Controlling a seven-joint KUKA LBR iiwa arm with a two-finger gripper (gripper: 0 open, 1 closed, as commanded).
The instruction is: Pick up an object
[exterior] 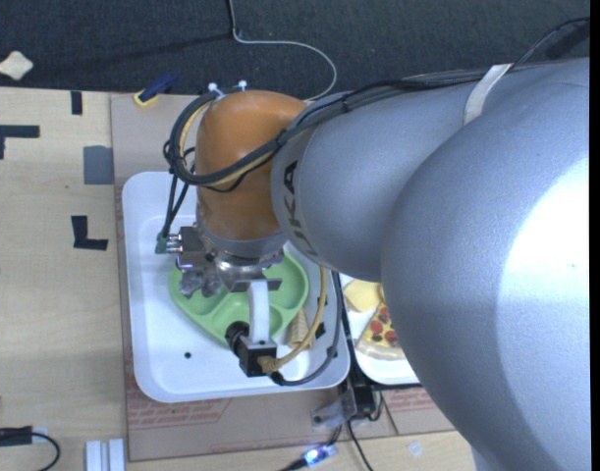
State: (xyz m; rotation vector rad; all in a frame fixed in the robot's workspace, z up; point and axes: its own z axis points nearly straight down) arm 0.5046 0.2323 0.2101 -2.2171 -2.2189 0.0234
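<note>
On the wooden bench (44, 292) before dark carpet (113, 18), two white bins (147, 351); claw (226, 283) state unclear.

Grey arm (457, 224) low, hand (226, 283) downward.

black tape marks (86, 233), blue clip (156, 88)

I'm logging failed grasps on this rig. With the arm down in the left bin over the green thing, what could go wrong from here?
1. The gripper sits low over the green plate, which lies flat in the bin; a flat, wide item may slip away rather than lift.
2. The wrist cables hang close to the bin's right wall and might snag as the arm rises.
3. The arm hides most of the right bin, so any contact there would be hard to see.
</note>
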